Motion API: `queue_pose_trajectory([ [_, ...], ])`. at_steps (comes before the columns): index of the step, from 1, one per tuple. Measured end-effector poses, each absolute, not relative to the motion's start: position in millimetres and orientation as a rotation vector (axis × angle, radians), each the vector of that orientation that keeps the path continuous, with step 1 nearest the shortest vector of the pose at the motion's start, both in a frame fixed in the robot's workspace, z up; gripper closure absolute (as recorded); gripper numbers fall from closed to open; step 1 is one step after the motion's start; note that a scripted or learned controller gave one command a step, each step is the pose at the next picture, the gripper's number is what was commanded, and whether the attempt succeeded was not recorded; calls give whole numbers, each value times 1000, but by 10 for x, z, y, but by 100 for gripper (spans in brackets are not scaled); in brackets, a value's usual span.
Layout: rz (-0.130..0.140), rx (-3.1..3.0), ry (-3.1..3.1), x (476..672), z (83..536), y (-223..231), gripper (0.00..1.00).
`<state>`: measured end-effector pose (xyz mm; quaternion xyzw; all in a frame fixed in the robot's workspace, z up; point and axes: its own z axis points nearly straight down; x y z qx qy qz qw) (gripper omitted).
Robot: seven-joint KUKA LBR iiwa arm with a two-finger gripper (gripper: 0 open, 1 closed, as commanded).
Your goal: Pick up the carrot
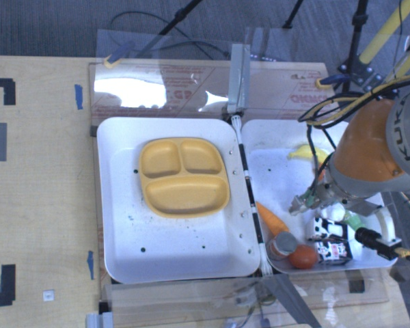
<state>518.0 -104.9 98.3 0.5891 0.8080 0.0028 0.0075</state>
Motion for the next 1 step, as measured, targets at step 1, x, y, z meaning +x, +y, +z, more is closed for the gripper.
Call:
queue_pose_trajectory([
  [1, 1, 2167, 2271, 5513, 1845, -596, 100],
])
